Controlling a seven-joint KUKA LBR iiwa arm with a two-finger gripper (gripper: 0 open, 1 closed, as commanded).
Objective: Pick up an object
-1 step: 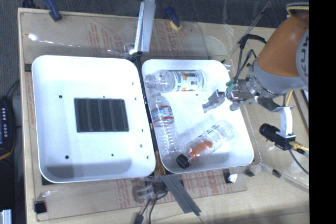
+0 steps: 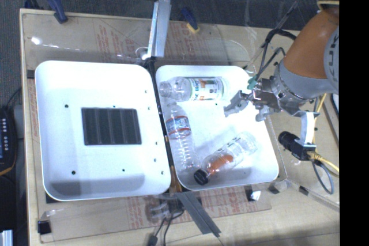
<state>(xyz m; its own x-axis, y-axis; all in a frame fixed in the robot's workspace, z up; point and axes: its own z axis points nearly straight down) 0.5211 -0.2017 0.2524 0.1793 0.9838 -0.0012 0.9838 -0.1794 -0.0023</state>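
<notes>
Three clear plastic bottles lie in the right bin (image 2: 271, 165). One with a white label (image 2: 193, 89) lies across the far end. A second water bottle (image 2: 180, 136) lies along the left wall. A third with a black cap and orange contents (image 2: 226, 158) lies slanted near the front. My gripper (image 2: 248, 110) hovers over the bin's right side, above and to the right of the bottles. Its fingers (image 2: 234, 105) are spread apart with nothing between them.
The left bin (image 2: 52, 95) holds a dark ribbed rectangle (image 2: 111, 126). A grey divider bar (image 2: 158, 26) rises behind the seam between the bins. Cables and a black connector (image 2: 294, 146) hang beside the right bin's outer wall. Blue clamps sit at the bench's far edge.
</notes>
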